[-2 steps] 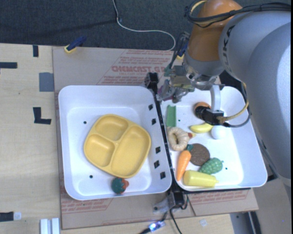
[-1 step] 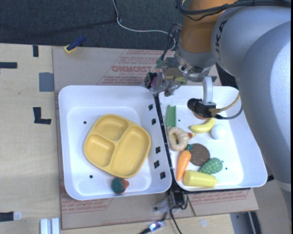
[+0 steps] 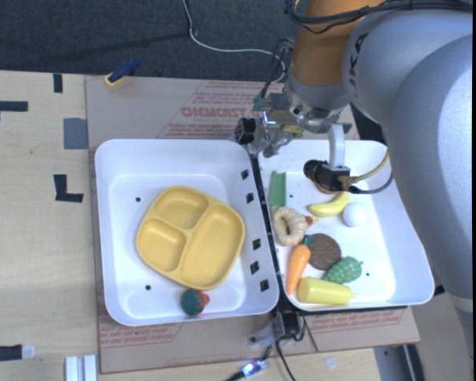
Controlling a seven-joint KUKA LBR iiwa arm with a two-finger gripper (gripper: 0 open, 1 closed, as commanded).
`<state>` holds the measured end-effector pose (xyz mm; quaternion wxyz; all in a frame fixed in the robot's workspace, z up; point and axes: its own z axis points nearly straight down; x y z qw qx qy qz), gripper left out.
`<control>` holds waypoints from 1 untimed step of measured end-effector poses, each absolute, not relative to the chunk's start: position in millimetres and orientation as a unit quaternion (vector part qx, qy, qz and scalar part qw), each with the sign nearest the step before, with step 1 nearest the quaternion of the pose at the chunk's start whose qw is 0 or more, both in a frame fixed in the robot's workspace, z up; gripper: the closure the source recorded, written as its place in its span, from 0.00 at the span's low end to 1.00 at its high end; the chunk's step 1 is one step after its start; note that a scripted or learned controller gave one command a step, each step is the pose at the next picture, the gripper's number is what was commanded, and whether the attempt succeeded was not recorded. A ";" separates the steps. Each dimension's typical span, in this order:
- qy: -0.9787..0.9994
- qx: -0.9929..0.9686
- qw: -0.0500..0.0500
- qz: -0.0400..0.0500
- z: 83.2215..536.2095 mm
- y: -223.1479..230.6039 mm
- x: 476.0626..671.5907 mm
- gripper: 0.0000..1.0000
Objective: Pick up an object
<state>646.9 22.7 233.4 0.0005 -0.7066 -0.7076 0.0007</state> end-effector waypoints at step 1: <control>-0.707 -0.707 0.000 0.001 218.2 30.3 640.5 1.00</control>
